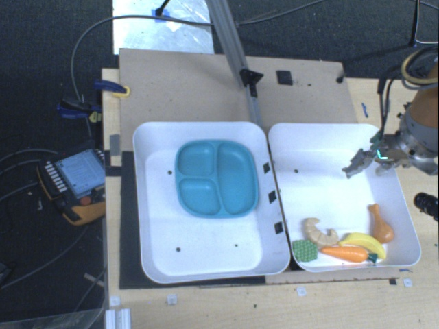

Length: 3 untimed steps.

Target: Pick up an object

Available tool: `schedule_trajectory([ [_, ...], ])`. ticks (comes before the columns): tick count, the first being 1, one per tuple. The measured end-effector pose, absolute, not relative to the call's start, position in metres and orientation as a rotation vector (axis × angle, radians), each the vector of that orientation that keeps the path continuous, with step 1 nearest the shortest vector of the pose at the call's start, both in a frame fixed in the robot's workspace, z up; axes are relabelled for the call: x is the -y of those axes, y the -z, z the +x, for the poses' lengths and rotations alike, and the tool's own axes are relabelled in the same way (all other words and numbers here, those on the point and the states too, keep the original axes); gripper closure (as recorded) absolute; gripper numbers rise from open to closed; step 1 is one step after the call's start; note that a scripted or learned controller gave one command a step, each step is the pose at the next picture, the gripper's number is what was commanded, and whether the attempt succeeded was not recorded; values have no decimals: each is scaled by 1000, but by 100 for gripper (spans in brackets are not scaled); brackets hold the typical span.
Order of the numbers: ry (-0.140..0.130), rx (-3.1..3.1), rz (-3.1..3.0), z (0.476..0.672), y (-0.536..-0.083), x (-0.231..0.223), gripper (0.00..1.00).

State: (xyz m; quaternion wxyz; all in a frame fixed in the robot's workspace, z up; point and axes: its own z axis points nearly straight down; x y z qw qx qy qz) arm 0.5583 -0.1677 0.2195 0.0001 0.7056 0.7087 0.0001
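Observation:
My gripper (369, 167) hangs over the upper right part of the right bin (309, 149), fingers spread open with nothing between them. Below it, along the bin's near edge, lie an orange drumstick-shaped toy (381, 225), a yellow banana (363, 240), an orange carrot (343, 253), a beige knobbly piece (319, 232) and a small green piece (306, 251). The gripper stands well apart from all of them, above and slightly behind the drumstick toy.
A blue divided plate (217, 178) lies in the left bin (158, 252). A grey pole (230, 33) slants down to the bins' far edge. Cables, clamps and a handheld controller (75, 184) lie on the floor at the left.

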Motion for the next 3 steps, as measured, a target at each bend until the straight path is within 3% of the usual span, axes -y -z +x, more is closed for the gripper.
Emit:
schedule_trajectory([
  [1, -2, -2226, 2215, 559, -220, 168, 0],
  [3, 3, -2225, 2223, 555, -96, 167, 0],
])
